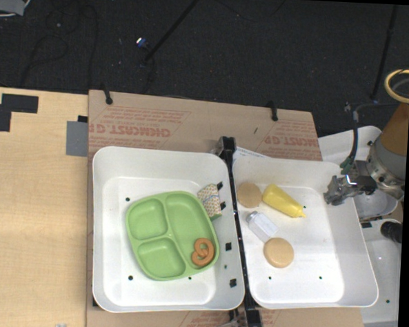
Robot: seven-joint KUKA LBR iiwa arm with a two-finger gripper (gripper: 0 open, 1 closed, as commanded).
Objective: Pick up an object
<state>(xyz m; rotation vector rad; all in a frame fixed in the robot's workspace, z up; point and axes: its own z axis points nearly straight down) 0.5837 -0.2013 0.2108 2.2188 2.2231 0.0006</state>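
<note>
approach underway: gripper (pixel 335 190) hovers at the right bin's (pixel 363 286) upper right rim, finger state unclear, and next must reach left toward the yellow piece (pixel 282 201).

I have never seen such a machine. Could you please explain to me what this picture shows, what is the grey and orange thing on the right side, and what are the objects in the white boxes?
One camera, fixed above the bench, looks down at a slant. The grey and orange thing is a robot arm reaching in from the right; at its end is a gripper, a two-finger hand, hovering over the right bin's edge. I cannot tell if it is open, and I see nothing in it.

The left bin holds a green divided plate with an orange pretzel-shaped toy in one compartment, and a small patterned object at the plate's upper right edge.

The right bin holds a yellow object, two tan round pieces, and a small clear bottle between them.
</note>
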